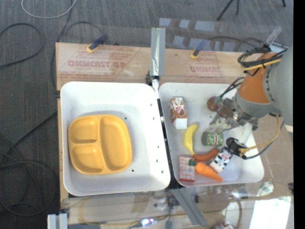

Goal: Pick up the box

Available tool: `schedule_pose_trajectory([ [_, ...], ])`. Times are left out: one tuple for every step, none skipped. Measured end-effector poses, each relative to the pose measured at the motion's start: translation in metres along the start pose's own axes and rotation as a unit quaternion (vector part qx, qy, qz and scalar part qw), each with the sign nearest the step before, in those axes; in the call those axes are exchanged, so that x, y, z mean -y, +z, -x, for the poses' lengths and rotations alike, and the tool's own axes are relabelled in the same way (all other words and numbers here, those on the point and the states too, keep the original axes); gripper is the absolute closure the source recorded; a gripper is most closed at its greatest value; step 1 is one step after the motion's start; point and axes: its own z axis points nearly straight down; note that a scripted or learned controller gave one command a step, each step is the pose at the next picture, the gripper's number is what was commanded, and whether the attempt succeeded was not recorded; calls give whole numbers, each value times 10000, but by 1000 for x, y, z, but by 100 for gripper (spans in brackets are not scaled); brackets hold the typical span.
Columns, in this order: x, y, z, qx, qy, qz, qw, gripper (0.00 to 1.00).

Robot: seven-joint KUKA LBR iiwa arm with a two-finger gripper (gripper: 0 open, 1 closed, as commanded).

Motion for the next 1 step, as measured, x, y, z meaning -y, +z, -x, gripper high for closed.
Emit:
schedule_pose_trajectory([
  [0, 0, 0, 1, 1, -2, 10000, 0],
])
